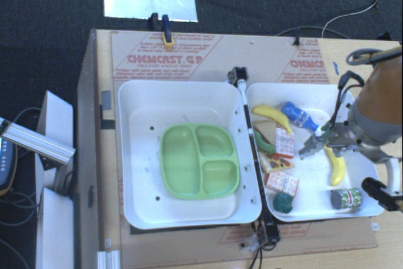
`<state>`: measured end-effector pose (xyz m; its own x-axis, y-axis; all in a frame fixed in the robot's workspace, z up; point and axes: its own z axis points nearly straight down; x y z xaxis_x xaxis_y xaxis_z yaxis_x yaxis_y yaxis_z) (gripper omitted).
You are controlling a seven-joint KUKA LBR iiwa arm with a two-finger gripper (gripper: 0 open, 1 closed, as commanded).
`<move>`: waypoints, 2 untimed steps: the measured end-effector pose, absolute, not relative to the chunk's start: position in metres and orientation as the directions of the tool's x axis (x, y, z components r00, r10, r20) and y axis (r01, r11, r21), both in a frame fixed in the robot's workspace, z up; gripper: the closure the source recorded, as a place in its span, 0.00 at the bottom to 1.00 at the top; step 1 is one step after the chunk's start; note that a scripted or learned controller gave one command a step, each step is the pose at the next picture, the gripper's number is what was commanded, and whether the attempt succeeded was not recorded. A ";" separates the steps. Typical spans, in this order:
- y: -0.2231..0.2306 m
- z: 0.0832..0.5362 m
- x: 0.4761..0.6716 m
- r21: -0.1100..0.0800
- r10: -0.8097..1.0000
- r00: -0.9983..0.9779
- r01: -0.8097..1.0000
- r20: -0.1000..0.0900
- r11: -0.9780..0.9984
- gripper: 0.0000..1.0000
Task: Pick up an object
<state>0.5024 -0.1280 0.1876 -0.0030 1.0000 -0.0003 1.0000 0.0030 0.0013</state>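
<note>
Hovering over the right shallow white plastic bin (371, 214), the grey two-finger gripper (311, 147) sits at the end of the arm with its orange band (385, 92) at 3 o'clock of the view. Fingers splayed apart, nothing between them; it looks open and empty. Likely target, my call: the flat red-and-white printed packet (284, 142), which lies just at 9 o'clock of the fingertips, very close, maybe touching, can't resolve that. Its long axis runs roughly 12 to 6. Alternative: a yellow plastic banana (337, 166) at 4 to 5 o'clock of the gripper, partly under the wrist, long axis near 12–6 too. Rest of the right bin: a second yellow banana (272, 115) at 10 o'clock, long axis 10–4; a blue bottle-like item (298, 116) at 11 o'clock; a green curved piece (264, 143) along the left wall; a small red-and-white box (282, 184) at 7 o'clock; a dark teal lump (283, 201) below it; a small tin can lying on its side (347, 198) at 5 o'clock. Left shallow white bin (135, 154) holds one light green three-compartment plastic tray (200, 160), its compartments bare. Both bins touch along the centre divider. Judgement: pick not made yet; a short shift toward 9 o'clock and a descent would be needed, and a flat packet is a poor pinch target.
</note>
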 end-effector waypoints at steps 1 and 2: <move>-0.106 0.151 0.588 0.001 1.000 -0.004 1.000 0.000 0.004 0.00; -0.118 0.090 0.623 0.009 1.000 -0.005 1.000 -0.001 0.005 0.00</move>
<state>0.6231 -0.1183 0.0900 -0.0050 1.0000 -0.0012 0.9999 0.0050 0.0091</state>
